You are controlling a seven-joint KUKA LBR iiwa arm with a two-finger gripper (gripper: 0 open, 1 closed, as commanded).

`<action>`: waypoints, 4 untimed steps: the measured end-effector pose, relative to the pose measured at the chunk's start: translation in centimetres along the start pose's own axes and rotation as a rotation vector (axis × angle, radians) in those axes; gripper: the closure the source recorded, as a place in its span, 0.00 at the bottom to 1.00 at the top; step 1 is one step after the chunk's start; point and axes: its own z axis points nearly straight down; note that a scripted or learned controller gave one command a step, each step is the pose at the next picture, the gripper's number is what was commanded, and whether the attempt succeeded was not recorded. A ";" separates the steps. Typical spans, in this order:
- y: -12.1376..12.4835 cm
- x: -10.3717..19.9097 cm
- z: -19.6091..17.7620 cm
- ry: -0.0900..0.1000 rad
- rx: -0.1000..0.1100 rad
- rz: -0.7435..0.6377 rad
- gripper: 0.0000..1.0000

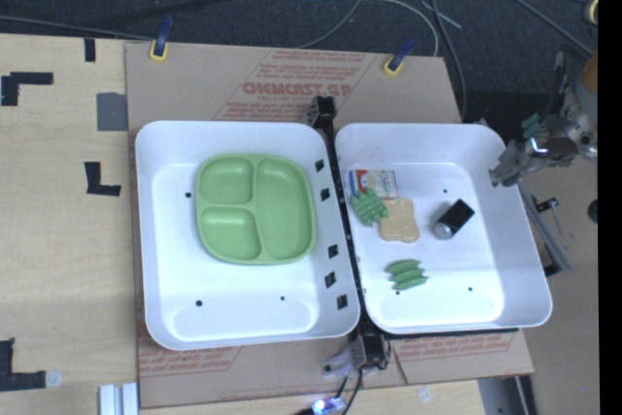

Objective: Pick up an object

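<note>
Pickings are all in the right bin (486, 306): a small black cylinder (453, 218), a tan toast-like piece (399, 222), a green pea pod (406, 274), a leafy green bit (367, 206) and a little printed carton (376, 182). My claw (512, 162) hovers at that bin's right rim, holding nothing; can't tell how wide it's spread. I'd go for the cylinder, probably light, stiff, a bit rolly, so pinch across its sides. Left bin (160, 238) just has the green divided plate (257, 208).
</note>
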 end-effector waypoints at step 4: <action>-1.6 22.5 2.3 0.004 0.008 -0.005 1.00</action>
